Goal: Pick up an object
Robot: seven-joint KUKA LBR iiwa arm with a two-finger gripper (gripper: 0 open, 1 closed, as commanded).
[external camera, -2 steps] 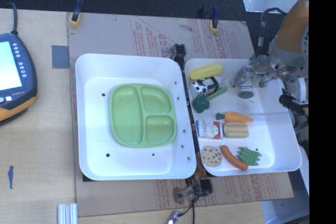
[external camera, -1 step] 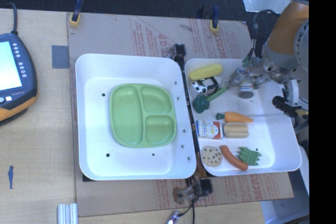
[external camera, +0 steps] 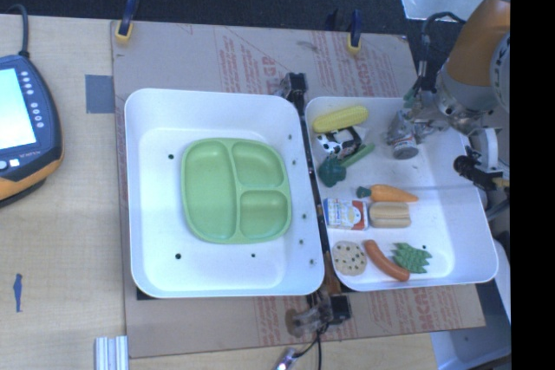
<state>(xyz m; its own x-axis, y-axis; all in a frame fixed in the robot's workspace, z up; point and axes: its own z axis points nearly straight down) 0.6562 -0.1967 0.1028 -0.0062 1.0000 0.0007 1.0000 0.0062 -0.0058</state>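
The arm [external camera: 473,56] reaches in over the right bin [external camera: 460,221], and the tool [external camera: 405,139] hangs above that bin's upper area. Whether the tool is spread or pressed together cannot be told from this slant, and nothing is seen pinched in it.

The pickable things lie in the right bin: a corn cob [external camera: 341,118] at the upper left, a black-and-white toy [external camera: 338,140] below it, a green broccoli piece [external camera: 334,169], a carrot [external camera: 388,193], a bread roll [external camera: 389,215], a small carton [external camera: 344,213], a cookie [external camera: 349,257], a sausage [external camera: 384,261] and a green leaf [external camera: 410,257]. The nearest candidates to the tool appear to be the corn cob and the toy, both off to its left.

To do the step well, centre the tool over one item that stands apart from its neighbours, align the grip across the item's narrow side, and descend straight. The carrot and bread roll lie close together, so a grasp there risks nudging both.

The left bin [external camera: 147,186] holds a green divided plate [external camera: 236,190]. Both bins rest on a cardboard sheet [external camera: 217,56] clamped to the wooden desk [external camera: 61,256]. A teach pendant [external camera: 22,121] lies at the desk's left edge. Dark floor lies beyond the desk.
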